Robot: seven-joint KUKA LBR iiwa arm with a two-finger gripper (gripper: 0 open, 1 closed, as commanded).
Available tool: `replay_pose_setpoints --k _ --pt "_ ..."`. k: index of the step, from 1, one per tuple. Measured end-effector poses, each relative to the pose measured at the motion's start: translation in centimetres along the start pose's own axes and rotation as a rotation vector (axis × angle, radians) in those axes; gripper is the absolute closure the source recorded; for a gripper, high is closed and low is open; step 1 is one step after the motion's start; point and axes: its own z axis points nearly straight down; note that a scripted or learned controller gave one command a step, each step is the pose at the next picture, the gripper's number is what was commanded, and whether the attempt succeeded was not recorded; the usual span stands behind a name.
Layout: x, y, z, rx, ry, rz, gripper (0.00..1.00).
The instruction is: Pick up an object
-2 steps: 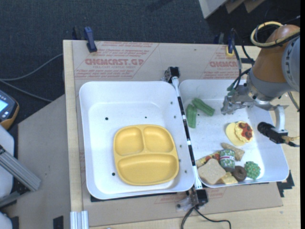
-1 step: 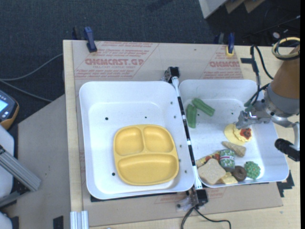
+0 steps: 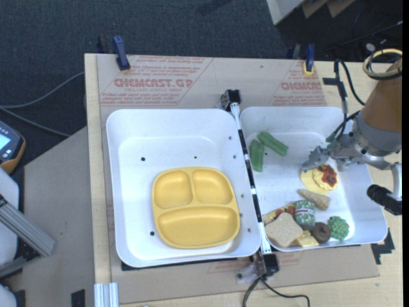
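The claw (image 3: 321, 157) hangs low over the right bin (image 3: 291, 119), just above a small toy pizza slice (image 3: 321, 178), a pale yellow piece with red topping. Whether the claw is released or clenched cannot be told; nothing can be seen in its grasp. The pizza slice lies flat directly below the claw, its long axis running roughly from upper left to lower right.

Well to the claw's left, by the bin's inner wall, lie two green toy vegetable pieces. The green bean pod (image 3: 273, 143) slants from upper left to lower right, and a second green piece (image 3: 256, 155) beside it lies nearly upright in the view, long axis top to bottom.

Below the claw, toward the bin's near edge, a cluster of toy food sits together: a tan wedge (image 3: 314, 199) just under the pizza slice, a toast slice (image 3: 285, 231) at the lower left, a small yellow block (image 3: 308, 240) touching it, a dark brown round piece (image 3: 322, 232), and a green broccoli floret (image 3: 339, 228) at the lower right.

Far to the claw's left, the left bin (image 3: 128, 133) holds a yellow divided plate (image 3: 194, 207) with three compartments, two small above one large, lying flat.

Both bins sit side by side on the bench (image 3: 166, 78).
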Motion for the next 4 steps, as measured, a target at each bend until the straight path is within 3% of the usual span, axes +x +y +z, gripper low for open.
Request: replay_pose_setpoints --k 1,2,3,4 --pt "5.3 -1.3 5.5 0.002 0.002 -0.004 0.0" --pt "-0.1 -1.7 5.2 -0.003 -0.003 0.003 0.0" --pt "-3.6 3.7 5.2 -0.005 -0.001 -0.002 0.0" --pt "-3.5 1.4 5.3 0.001 0.002 0.0 0.0"
